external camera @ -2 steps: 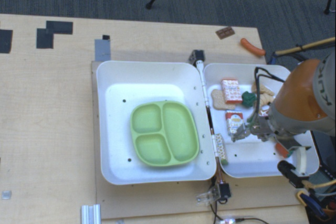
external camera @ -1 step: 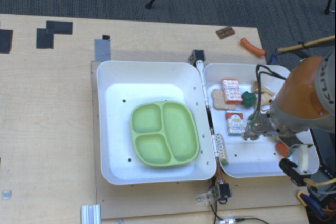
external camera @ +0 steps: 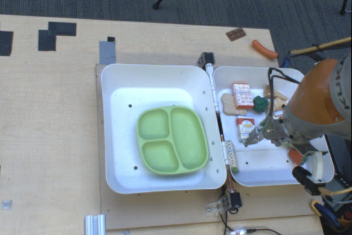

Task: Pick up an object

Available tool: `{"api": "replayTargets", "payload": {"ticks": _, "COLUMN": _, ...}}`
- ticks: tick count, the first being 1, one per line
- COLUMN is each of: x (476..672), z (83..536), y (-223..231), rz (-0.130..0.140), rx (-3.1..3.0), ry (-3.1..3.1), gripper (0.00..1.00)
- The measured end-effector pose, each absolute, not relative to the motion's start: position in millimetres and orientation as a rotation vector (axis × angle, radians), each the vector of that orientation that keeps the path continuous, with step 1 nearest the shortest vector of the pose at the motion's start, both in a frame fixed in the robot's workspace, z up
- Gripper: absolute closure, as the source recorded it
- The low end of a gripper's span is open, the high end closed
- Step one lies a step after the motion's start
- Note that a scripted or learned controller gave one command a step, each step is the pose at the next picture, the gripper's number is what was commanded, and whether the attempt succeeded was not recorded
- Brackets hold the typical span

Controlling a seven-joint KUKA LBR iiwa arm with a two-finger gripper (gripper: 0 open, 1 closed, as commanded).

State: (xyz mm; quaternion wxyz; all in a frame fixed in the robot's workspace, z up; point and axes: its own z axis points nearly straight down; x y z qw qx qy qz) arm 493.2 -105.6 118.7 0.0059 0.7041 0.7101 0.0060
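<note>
Left bin (external camera: 110, 135) holds a green divided plate (external camera: 172, 140), lying flat near the bin's middle, three compartments, nothing seen in them. Right bin (external camera: 264, 173) sits against the left bin's right edge. Toward its far edge: a tan bread-like slice (external camera: 229, 104) near the left wall, a red-and-white carton (external camera: 242, 95) just beside it and overlapping its right edge, then a small green item (external camera: 260, 102). Nearer the bin's middle lies a second red-and-white packet (external camera: 245, 127). The gripper (external camera: 254, 136) is low over the right bin, its tip touching or just right of that packet; cannot tell whether the fingers are open or closed, and nothing is visibly gripped. An orange piece (external camera: 295, 156) lies by the bin's right edge, below the arm. On the desk's far right corner: a brown chip (external camera: 236, 34) and an orange sausage-shaped toy (external camera: 264, 50).
</note>
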Motion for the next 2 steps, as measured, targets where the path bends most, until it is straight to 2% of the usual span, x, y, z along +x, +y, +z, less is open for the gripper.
{"api": "replayTargets", "payload": {"ticks": 1, "x": 488.7, "z": 87.5, "y": -85.1, "rz": 0.005, "rx": 2.214, "ry": 2.215, "gripper": 0.0}}
{"api": "replayTargets", "payload": {"ticks": 2, "x": 490.7, "z": 98.3, "y": -83.8, "rz": 0.012, "rx": 2.21, "ry": 2.217, "gripper": 1.0}}
